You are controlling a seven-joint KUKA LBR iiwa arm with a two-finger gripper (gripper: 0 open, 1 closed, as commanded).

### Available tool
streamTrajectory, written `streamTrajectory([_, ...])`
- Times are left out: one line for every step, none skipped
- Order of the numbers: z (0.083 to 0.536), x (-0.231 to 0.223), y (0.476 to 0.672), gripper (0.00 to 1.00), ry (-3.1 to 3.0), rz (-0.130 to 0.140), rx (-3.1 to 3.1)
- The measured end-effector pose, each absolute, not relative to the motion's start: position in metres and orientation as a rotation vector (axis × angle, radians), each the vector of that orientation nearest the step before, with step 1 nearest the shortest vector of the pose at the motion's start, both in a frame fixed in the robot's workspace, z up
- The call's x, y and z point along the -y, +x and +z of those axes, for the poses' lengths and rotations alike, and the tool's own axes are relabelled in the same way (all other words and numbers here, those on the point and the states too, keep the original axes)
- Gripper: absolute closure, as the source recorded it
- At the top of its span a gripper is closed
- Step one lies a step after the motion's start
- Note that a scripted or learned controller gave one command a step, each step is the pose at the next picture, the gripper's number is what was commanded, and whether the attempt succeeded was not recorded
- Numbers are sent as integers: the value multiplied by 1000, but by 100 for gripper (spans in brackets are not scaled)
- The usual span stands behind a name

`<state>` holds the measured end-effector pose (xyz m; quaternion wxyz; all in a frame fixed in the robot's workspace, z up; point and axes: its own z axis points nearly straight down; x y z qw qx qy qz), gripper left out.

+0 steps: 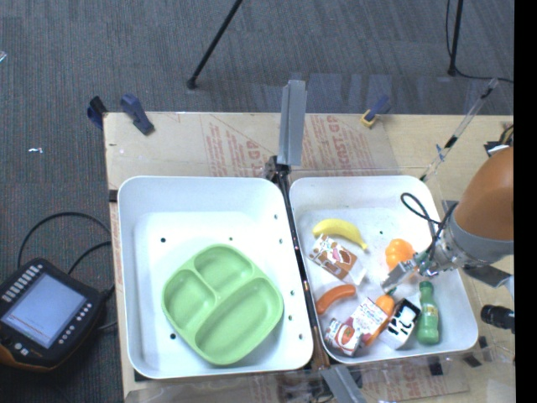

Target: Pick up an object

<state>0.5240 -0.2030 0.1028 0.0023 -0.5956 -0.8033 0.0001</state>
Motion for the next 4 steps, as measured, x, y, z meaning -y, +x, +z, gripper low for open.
streamTrajectory([87, 212, 570, 0, -1724, -1, 2624])
streamTrajectory([97, 213, 570, 100, -1729, -2, 2620])
streamTrajectory([99, 211, 539, 100, -1429, -2, 2795])
streamTrajectory([179, 161, 548, 100, -1823, 0, 2556])
